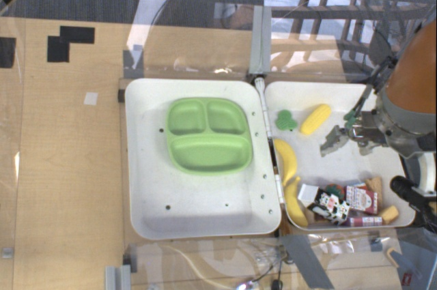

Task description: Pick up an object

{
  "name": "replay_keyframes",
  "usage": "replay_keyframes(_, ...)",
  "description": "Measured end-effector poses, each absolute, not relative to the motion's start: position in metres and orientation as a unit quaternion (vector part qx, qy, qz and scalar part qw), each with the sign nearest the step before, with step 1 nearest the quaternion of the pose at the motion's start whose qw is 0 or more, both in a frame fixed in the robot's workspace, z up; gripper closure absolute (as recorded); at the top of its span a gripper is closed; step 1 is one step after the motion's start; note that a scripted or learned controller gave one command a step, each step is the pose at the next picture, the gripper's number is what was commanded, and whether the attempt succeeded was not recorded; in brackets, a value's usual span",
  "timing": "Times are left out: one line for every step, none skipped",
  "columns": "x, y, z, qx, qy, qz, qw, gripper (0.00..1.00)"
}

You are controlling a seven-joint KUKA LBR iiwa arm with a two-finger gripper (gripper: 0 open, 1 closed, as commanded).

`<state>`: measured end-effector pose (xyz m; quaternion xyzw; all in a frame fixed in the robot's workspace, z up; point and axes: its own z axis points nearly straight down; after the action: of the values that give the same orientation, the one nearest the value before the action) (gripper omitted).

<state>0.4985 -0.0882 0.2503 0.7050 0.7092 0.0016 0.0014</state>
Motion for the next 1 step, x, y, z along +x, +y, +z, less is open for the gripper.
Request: replay_keyframes(0.4873,-0.1043,0.1074,0.672,0.741,0.0009,0.001,0.00)
